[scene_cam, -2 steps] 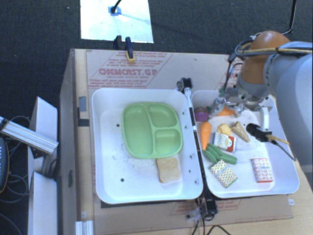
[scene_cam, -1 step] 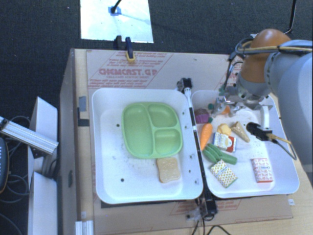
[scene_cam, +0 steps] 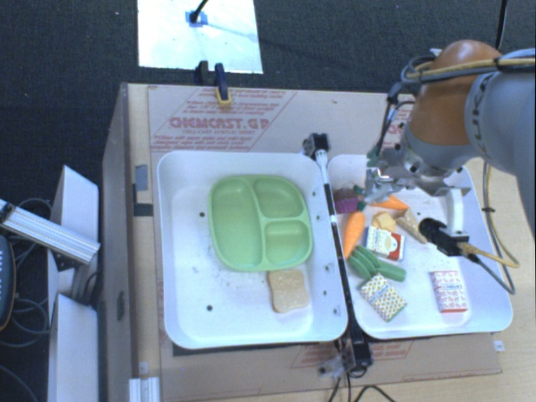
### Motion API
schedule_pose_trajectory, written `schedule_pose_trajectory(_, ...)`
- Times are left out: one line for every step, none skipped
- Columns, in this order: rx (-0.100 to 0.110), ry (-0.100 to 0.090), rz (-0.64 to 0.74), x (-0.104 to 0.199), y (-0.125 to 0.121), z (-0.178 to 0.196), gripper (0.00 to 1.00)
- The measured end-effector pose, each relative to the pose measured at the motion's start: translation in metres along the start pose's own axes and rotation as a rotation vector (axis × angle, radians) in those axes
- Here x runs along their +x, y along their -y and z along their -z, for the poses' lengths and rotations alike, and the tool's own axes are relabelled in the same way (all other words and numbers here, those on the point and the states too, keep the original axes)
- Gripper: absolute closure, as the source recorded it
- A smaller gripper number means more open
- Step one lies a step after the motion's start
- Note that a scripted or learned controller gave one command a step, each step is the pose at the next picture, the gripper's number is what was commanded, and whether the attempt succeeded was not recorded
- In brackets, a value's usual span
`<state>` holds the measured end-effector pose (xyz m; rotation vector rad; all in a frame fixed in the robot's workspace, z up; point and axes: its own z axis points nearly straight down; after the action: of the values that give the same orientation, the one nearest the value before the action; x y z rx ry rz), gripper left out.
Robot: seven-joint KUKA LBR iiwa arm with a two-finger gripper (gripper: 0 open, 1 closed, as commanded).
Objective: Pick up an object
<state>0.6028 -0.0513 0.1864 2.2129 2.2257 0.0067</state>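
While gripper (scene_cam: pixel 378 181) hovers over right bin (scene_cam: pixel 492 306), carrot (scene_cam: pixel 353 231) near, toward view's lower left

Bright, even overhead light w/ soft shadows. White bins (scene_cam: pixel 188 312) nearly blown out. Detail slightly soft, low-res throughout.

Two white bins stand side by side: one left bin (scene_cam: pixel 193 312) and one right bin (scene_cam: pixel 492 306). The left bin holds one green plate (scene_cam: pixel 260 222) with three compartments and one slice of toast (scene_cam: pixel 289 290). The right bin holds one whole carrot (scene_cam: pixel 353 233), one smaller orange piece (scene_cam: pixel 390 202), what look like two green pods (scene_cam: pixel 375 266), one red-and-white packet (scene_cam: pixel 384 243), one red-and-white carton (scene_cam: pixel 450 291), one checked packet (scene_cam: pixel 383 297), one purple piece (scene_cam: pixel 346 200) and two tan pieces (scene_cam: pixel 383 221) too small to name.
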Motion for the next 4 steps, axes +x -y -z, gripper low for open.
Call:
schedule_pose_trajectory(0.003,0.001,-0.003,-0.001,0.001,-0.002,0.0)
schedule_pose_trajectory(0.005,0.002,-0.004,-0.056,-0.019,-0.103,0.0)
schedule_pose_trajectory(0.0,0.002,-0.003,-0.056,-0.021,-0.091,1.0)
schedule_pose_trajectory(0.001,0.002,-0.003,-0.056,-0.021,-0.091,0.0)
